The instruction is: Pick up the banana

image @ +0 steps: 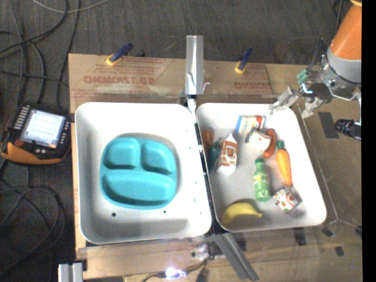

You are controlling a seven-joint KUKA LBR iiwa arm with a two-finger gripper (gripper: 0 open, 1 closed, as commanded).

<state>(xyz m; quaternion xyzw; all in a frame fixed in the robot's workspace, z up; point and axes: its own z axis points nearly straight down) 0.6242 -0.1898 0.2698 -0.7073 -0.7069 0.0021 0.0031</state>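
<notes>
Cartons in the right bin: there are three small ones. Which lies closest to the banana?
The carton by the bin's near right corner, just right of the banana. The other two lie farther back.

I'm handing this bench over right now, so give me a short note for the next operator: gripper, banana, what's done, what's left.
Gripper: above the far right corner of the right bin, nothing between its fingers; whether they are open is unclear.
Banana: lying in the right bin near its front edge, close to a green bottle and a small carton.
Left bin: holds a teal divided tray.
Done: nothing yet; banana not picked.
Left: move to the front of the right bin, descend, grasp the banana, lift.
</notes>
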